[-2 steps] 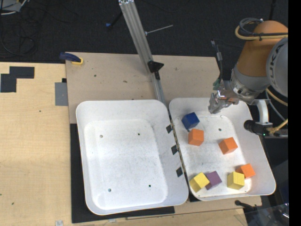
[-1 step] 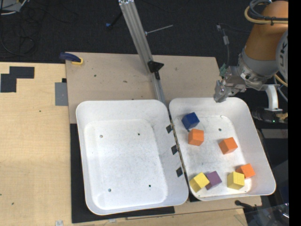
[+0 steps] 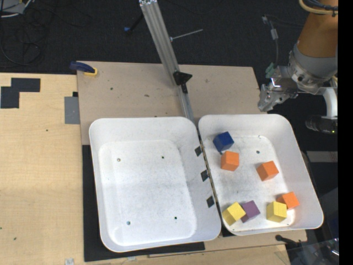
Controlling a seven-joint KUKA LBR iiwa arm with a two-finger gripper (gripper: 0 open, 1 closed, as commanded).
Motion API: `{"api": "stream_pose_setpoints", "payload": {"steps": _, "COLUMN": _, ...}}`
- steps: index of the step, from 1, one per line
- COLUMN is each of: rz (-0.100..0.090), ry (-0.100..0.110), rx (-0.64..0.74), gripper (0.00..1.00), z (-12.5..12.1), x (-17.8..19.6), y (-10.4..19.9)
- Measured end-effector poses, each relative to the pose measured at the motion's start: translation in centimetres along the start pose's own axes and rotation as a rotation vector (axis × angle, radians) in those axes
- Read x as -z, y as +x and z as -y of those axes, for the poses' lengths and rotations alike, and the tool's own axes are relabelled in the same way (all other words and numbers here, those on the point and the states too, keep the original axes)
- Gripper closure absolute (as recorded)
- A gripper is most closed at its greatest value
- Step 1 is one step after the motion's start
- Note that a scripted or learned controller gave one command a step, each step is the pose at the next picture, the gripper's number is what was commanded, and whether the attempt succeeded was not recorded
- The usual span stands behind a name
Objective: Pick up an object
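Writing is nowhere legible. Arm is cut off at the frame edge; jaws too small to tell open or closed, above right bin.

Seven small blocks lie loose in the right bin — blue block, orange blocks, yellow blocks, and a purple block touching the left yellow.

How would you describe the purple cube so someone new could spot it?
Look in the right-hand shallow white bin, along its near edge. There a small purple foam cube sits touching a yellow cube on its left. It is the only purple block; the others are blue, orange or yellow.
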State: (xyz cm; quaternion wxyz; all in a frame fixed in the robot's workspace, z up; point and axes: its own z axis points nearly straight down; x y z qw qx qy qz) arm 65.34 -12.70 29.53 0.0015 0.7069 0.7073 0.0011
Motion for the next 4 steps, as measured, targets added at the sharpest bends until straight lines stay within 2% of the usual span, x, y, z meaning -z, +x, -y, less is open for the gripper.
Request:
{"api": "stream_pose_setpoints", "payload": {"steps": 2, "rz": -0.003, "ry": 0.009, "rx": 0.003, "gripper": 1.0, "z": 5.1, "x": -1.0, "y": 9.3}}
{"api": "stream_pose_setpoints", "payload": {"steps": 3, "rz": -0.003, "ry": 0.009, "rx": 0.004, "gripper": 1.0, "z": 6.3, "x": -2.5, "y": 14.5}}
{"api": "stream_pose_setpoints", "payload": {"steps": 4, "rz": -0.002, "ry": 0.011, "rx": 0.002, "gripper": 1.0, "z": 9.2, "x": -5.1, "y": 18.7}}
